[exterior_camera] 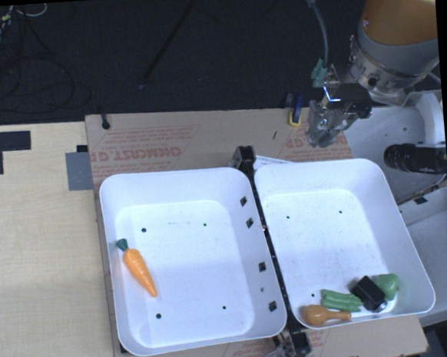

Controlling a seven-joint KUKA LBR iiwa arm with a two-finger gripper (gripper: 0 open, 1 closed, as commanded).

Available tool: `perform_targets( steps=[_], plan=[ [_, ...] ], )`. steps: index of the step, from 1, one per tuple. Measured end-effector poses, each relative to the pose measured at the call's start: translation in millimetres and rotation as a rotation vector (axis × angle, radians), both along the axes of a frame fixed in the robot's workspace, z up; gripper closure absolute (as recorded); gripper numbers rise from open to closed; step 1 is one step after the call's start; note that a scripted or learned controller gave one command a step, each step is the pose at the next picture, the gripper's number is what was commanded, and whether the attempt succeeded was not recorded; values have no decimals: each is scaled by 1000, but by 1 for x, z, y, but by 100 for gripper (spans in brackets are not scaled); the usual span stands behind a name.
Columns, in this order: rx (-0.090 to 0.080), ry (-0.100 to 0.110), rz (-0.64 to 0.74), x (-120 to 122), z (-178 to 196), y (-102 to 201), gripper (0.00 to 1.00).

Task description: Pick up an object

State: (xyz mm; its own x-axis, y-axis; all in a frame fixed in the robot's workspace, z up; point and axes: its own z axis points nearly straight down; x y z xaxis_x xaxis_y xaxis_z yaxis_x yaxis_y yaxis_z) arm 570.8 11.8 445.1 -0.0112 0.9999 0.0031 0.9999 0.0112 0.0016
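Hanging above the far edge of the right bin (400, 221), the gripper (322, 134) is over the cardboard sheet (174, 143), just behind the bin's back wall. It is dark and small in the view, so I cannot tell if it is released or clenched, and no object is seen in it. Inside the right bin, at its near corner, lie an orange pear-shaped toy (323, 314), a green pod (341, 300), a black block (369, 292) and a green piece (388, 282), close together. To the left of the right bin stands the left bin (107, 221), and a toy carrot (139, 270) lies by its left wall.
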Motion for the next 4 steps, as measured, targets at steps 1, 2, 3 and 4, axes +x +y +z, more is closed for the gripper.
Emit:
perform_targets(
  steps=[1, 2, 3, 4],
  plan=[
    [-5, 15, -11, 38, -141, -3, 100],
    [-1, -9, -4, 75, -13, 69, 100],
    [-5, 12, -13, 72, -101, 44, 100],
    [-8, -12, -20, 73, 48, -64, 100]
  ],
)
